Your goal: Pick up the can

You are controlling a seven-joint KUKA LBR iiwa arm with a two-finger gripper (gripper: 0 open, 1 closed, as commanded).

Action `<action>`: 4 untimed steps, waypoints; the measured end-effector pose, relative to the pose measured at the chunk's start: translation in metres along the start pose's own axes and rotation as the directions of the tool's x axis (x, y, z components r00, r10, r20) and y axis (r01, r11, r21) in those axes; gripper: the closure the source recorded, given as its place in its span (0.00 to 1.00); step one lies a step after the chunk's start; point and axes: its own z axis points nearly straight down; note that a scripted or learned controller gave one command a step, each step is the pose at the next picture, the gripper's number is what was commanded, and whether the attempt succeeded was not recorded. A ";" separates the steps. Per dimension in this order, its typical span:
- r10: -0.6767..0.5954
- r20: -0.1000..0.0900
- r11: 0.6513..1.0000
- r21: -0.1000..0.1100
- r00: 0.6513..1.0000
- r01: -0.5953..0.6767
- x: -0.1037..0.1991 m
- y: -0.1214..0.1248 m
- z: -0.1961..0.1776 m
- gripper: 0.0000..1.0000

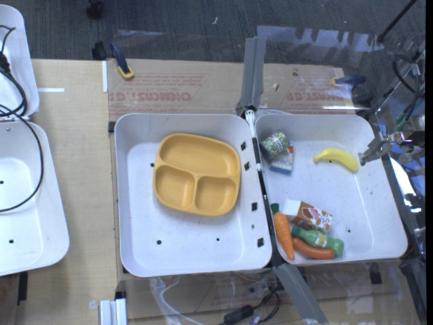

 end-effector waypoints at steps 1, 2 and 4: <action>0.000 0.000 1.000 0.000 1.000 0.000 0.000 0.000 0.000 0.00; 0.381 0.000 0.925 0.002 0.925 -0.381 0.054 -0.042 0.098 0.00; 0.530 -0.005 0.848 -0.006 0.848 -0.530 0.058 -0.045 0.196 0.00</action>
